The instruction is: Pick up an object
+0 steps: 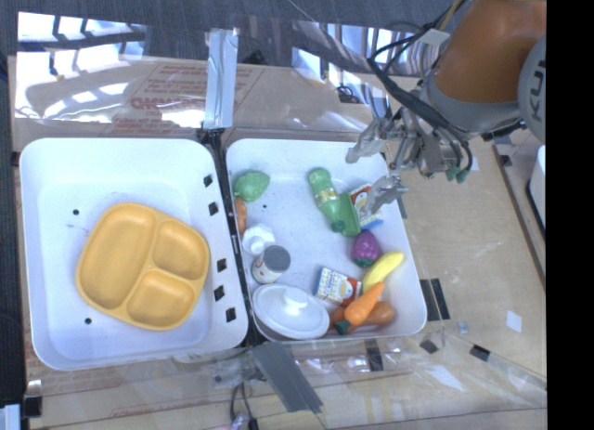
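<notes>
Gripper (388,166) above right bin's (278,154) far right corner, fingers spread, holding nothing. Green bottle (332,201) just beside it, lying tilted among toys. Best lowered straight, straddling the bottle's middle, clear of the bin wall.

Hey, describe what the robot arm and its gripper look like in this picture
The arm is a rounded, bulky body with a broad orange band and grey casing at the right. Black cables run along it to the gripper, a small silvery metal assembly with thin fingers.
</notes>
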{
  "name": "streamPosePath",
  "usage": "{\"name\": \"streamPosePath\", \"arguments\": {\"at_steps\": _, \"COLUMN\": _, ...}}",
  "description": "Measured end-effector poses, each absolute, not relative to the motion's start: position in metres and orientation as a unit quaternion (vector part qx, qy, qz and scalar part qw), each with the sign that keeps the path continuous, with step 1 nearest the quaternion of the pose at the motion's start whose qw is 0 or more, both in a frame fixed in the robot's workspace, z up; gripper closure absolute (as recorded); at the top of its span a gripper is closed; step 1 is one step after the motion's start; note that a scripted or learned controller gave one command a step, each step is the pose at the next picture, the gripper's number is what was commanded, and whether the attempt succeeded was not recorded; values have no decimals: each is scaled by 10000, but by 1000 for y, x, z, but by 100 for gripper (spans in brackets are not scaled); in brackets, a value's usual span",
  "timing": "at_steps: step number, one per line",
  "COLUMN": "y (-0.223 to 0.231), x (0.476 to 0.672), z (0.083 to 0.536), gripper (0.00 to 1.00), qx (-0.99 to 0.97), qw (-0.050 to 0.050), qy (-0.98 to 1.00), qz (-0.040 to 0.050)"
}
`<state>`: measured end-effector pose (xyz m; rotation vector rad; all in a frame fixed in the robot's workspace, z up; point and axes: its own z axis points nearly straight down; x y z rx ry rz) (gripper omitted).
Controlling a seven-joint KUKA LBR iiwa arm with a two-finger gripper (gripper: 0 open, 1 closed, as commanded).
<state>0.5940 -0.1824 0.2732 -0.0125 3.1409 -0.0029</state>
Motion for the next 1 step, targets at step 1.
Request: {"name": "streamPosePath", "arguments": {"at_steps": 1, "y": -177, "x": 623, "z": 92, "gripper": 0, "qx": -148, "qw": 5, "qy": 9999, "qz": -1}}
